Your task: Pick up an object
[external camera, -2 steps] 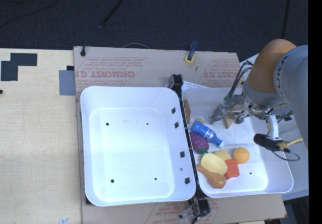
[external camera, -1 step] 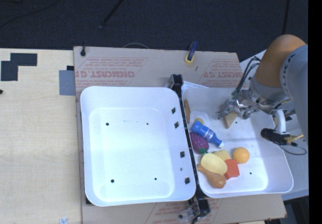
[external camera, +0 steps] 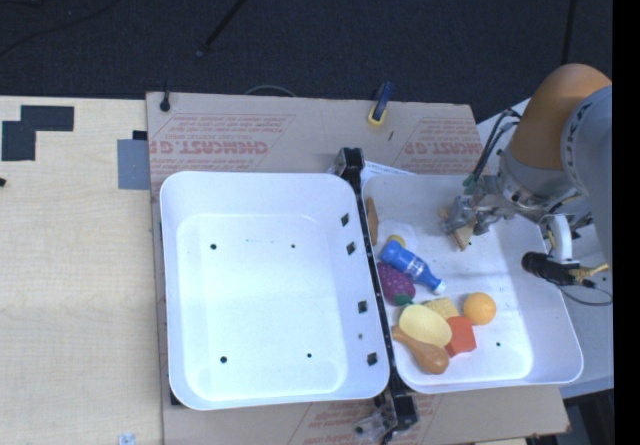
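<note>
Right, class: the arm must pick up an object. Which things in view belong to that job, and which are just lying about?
Job:
gripper
right bin
blue bottle
orange ball
yellow toy
red block
purple toy

Lying about:
left bin
blue-and-yellow clamp
cardboard sheet

Gripper [external camera: 463,224] hangs over right bin [external camera: 545,353], upper part. Blue bottle [external camera: 410,265], purple piece [external camera: 395,284], yellow piece [external camera: 425,324], orange ball [external camera: 479,308] clustered nearer the divider.
</note>
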`<state>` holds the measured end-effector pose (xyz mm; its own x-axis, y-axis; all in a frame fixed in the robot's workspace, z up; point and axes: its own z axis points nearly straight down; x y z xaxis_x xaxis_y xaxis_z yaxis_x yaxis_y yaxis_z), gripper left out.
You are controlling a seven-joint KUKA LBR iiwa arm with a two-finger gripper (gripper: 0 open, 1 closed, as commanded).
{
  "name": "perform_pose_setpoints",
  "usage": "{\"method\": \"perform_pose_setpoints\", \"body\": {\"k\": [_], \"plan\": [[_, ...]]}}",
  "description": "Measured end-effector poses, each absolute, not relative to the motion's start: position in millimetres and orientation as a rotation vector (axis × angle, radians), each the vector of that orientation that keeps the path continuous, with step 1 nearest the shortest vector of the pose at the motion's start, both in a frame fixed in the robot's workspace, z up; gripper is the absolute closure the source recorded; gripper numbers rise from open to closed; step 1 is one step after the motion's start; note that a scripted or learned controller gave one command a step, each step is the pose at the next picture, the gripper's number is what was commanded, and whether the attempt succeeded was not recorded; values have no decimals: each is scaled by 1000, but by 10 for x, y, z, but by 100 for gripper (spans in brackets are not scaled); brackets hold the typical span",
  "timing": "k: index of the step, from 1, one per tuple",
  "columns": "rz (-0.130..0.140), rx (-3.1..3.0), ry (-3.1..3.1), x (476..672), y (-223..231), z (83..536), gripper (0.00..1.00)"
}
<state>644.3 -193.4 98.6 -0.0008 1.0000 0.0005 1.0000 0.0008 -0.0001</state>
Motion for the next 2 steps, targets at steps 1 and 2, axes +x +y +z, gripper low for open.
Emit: {"method": "perform_pose_setpoints", "body": {"k": [1, 2], "plan": [[-12, -2215, -2231, 6262, -1060, 1894, 100], [-1, -2207, -2224, 5680, -54, 1993, 100]]}}
